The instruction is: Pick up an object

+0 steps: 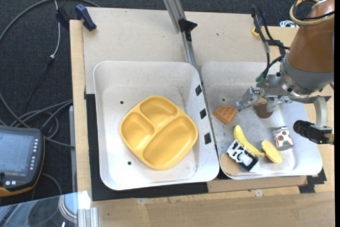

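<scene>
- Over the right bin (210,78), the arm's gripper (258,102) hangs above a small brown object (263,110) near the bin's middle.
- Risk, as I judge it: the object is small and rounded, so an off-centre closure could push it aside toward the waffle piece (226,114).
- Whether the jaws are spread or pressed together, I cannot tell.

Grey arm (311,69) with a broad orange band, black cables, and a metallic tool (254,97).
</scene>
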`<state>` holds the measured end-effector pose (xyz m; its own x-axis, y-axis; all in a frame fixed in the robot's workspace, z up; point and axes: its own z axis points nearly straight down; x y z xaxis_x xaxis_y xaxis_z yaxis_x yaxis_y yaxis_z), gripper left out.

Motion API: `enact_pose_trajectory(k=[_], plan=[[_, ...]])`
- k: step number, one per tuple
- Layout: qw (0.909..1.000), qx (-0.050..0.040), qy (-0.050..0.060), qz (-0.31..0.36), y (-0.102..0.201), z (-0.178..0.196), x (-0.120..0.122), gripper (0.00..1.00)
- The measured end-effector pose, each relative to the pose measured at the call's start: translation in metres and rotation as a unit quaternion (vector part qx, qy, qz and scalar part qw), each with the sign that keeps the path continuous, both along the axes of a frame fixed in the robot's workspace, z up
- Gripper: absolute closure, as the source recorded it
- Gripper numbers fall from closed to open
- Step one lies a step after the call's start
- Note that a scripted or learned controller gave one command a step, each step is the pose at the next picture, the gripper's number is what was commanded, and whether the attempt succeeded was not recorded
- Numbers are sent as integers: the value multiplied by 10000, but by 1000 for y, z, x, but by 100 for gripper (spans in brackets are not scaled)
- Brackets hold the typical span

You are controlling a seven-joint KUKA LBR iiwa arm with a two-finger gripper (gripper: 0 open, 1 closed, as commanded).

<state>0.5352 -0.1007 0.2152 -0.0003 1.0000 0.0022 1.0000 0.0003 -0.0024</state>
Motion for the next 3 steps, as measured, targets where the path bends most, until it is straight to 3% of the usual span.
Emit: enact_pose_trajectory(k=[1,3], plan=[[10000,1,-17,4,1,11,1,100],[10000,3,-4,29,66,21,-2,100]])
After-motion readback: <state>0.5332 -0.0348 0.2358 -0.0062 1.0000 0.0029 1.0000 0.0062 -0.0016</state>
